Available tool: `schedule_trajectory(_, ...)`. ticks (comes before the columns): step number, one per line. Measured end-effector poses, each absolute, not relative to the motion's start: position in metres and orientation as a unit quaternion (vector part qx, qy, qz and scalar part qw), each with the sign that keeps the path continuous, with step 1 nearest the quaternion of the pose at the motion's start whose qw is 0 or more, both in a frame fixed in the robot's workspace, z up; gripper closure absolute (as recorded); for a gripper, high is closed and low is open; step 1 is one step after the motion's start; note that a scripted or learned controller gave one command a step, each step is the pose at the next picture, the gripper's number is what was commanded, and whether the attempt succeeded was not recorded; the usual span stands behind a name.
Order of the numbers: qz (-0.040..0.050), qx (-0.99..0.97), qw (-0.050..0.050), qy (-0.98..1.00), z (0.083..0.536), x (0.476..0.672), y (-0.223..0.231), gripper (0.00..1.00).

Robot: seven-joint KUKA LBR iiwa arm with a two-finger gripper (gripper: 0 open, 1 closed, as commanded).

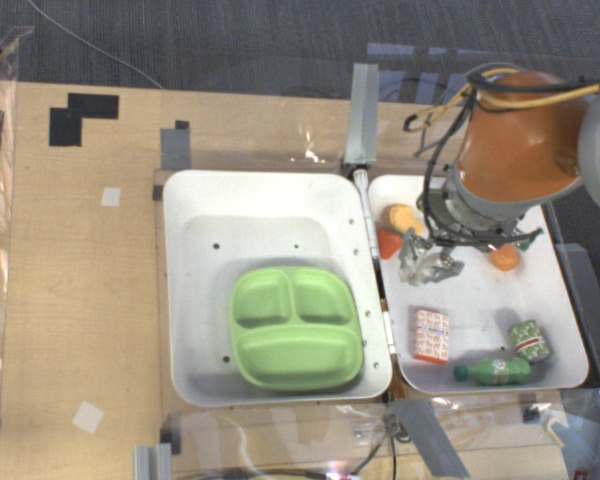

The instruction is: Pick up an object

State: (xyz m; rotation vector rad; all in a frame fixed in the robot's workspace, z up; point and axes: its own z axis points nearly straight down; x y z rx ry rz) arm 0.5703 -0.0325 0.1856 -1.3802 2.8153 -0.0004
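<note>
Reaching in from the right, the grey arm with its orange band [520, 138] hangs over the far part of the right bin [570, 368], its wrist pointing straight down so that the end effector [430, 263] hovers low above the bin floor. Whether that end effector is parted or closed cannot be told from this slanted angle, and nothing is visibly clamped in it. Just left of it lie a red object [390, 242] and a yellow-orange object [403, 215], close beside each other near the bin's left wall; a small orange ball [505, 258] sits just right of the wrist. Nearer in the same bin, well apart from the arm, rest a red-and-white patterned box [431, 335], a green bottle [493, 370] lying on its side, and a small green-and-white can [529, 340] tilted beside it. The left bin [195, 208] holds a green divided tray [297, 327], sitting toward its near side on the counter [80, 298].
</note>
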Motion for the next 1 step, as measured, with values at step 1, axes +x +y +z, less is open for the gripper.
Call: schedule_trajectory(1, 0.0008, -0.254, 0.004, 0.967, 0.186, 0.5365, 0.0238, 1.0)
